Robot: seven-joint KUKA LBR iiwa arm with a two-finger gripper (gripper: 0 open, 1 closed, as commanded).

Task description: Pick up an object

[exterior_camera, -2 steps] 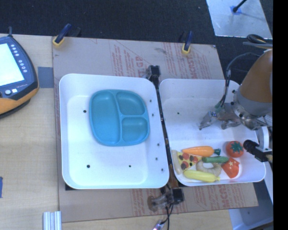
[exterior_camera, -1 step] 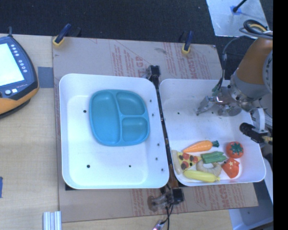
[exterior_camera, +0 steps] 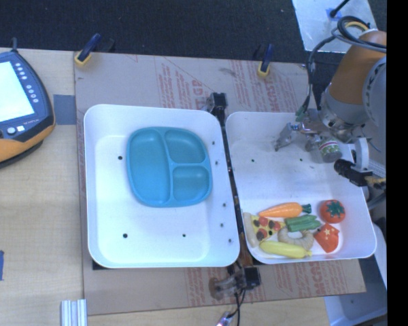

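Play food lies heaped in the near corner of the right bin (exterior_camera: 258, 175): an orange carrot (exterior_camera: 284, 210), a green vegetable (exterior_camera: 302, 223), a red tomato (exterior_camera: 332, 211), a red strawberry-like piece (exterior_camera: 326, 238), a yellow banana (exterior_camera: 284, 249) and a pizza slice (exterior_camera: 258, 228). My gripper (exterior_camera: 296, 138) hangs over the far part of the same bin, well apart from the heap. I see nothing held in it.
A blue divided plate (exterior_camera: 169, 166) lies in the left bin (exterior_camera: 102, 202). A tablet-like device (exterior_camera: 10, 107) rests on the bench at far left. Clamps (exterior_camera: 87, 49) sit at the board's far edge. The grey arm (exterior_camera: 357, 80) enters from the right.
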